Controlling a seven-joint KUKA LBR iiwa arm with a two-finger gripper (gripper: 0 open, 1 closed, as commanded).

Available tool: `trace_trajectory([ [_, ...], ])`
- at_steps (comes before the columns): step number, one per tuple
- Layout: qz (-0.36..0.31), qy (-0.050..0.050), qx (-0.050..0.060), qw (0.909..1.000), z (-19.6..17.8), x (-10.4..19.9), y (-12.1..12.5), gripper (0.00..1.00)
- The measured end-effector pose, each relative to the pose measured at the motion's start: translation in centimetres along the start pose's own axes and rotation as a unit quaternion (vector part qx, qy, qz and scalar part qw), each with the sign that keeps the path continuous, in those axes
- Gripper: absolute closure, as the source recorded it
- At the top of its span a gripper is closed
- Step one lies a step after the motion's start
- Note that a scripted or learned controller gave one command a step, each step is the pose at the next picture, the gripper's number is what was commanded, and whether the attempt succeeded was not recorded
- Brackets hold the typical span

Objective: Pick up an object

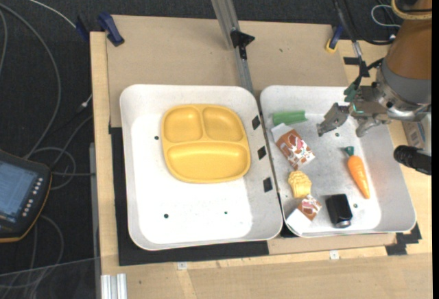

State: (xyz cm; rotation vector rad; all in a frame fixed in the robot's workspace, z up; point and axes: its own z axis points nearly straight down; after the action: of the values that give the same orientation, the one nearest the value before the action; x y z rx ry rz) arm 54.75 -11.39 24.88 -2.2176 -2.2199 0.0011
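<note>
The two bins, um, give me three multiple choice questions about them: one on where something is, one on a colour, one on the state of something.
1. Where does the yellow divided plate lie?
A. in the left bin
B. in the right bin
C. on the bare bench

2. What colour is the carrot's body?
A. purple
B. orange
C. white

3. What is between the fingers of the gripper?
A. the carrot
B. the green stick
C. nothing

Answers:
1. A, the plate sits inside the left bin.
2. B, the body is orange below a green top.
3. C, the fingers are spread above the right bin's floor with nothing between them.
</note>
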Motion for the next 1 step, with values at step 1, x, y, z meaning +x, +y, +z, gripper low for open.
trace_trajectory([
  [1, 0.000, 0.000, 0.000, 1.0000, 0.00, -0.01, 0.00, 0.00],
])
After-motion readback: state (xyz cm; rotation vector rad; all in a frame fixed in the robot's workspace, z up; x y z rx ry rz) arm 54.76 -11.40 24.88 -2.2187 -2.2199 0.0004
